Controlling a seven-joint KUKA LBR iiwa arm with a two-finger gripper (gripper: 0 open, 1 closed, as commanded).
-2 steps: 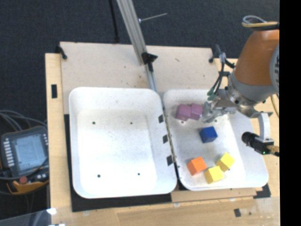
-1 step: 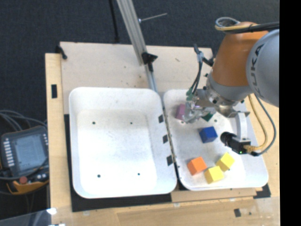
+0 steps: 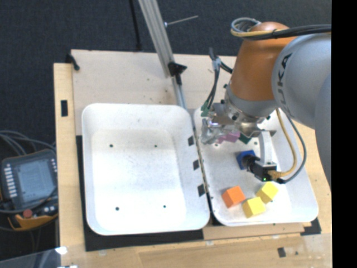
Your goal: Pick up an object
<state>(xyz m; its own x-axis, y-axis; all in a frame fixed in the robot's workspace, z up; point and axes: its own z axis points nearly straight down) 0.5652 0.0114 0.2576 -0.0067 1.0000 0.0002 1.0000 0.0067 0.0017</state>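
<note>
My gripper [image 3: 214, 132] hangs over the upper left part of the right bin [image 3: 295, 205], close to the wall it shares with the left bin. A small purple object [image 3: 229, 139] shows right at the gripper's lower right side; whether it is held or lies underneath I cannot tell. A blue block [image 3: 245, 159] lies just below and to the right of the gripper. Nearer the front of the bin sit an orange cube [image 3: 234, 196] and two yellow cubes [image 3: 254, 206] [image 3: 268, 191]. The arm's orange band and grey body hide the bin's far right part.
The left bin [image 3: 89, 149] is a shallow white tray with a few dark specks. A slanted metal pole [image 3: 159, 38] rises behind the bins. A teach pendant [image 3: 30, 180] lies off the bench at the left.
</note>
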